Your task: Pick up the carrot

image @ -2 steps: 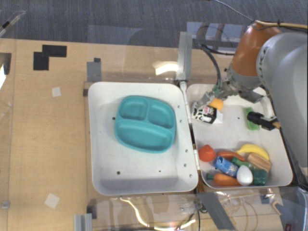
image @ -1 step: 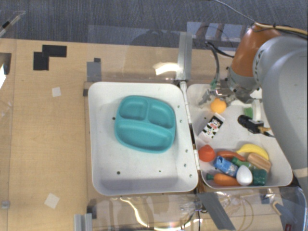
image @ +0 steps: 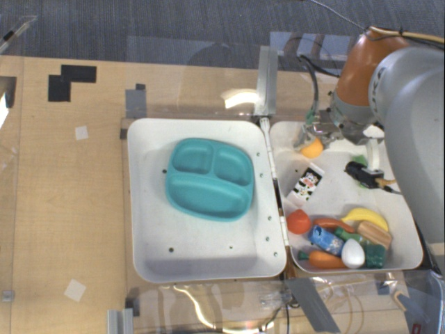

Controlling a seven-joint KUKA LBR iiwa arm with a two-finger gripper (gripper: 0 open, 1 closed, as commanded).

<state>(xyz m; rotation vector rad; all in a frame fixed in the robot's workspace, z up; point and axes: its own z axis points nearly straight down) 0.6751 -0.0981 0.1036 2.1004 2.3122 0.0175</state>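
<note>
Two bins are set side by side on the surface [image: 62, 207]; a tray [image: 208, 178] lies in the left bin [image: 149, 256]; the carrot [image: 325, 259] lies at the right bin's [image: 410, 252] near edge, among other things.

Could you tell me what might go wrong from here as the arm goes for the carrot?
The carrot lies at the near edge of the right bin, packed against a white egg and a blue carton, so a neighbour may be grabbed instead. The gripper sits at the bin's far end by a yellow-orange piece, which it could knock.
</note>
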